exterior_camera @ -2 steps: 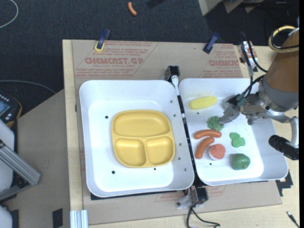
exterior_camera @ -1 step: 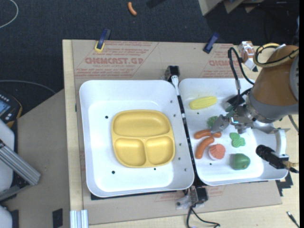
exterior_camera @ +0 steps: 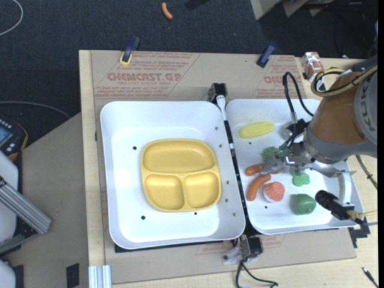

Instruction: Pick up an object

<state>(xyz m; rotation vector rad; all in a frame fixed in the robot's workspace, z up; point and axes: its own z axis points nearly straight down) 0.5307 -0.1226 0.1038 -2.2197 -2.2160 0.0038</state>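
My gripper [exterior_camera: 282,159] hovers over the right bin [exterior_camera: 336,221], grip unreadable from here, corn [exterior_camera: 257,129] at eleven o'clock

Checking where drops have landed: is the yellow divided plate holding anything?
Empty. The yellow divided plate in the left bin shows three bare compartments, nothing inside.
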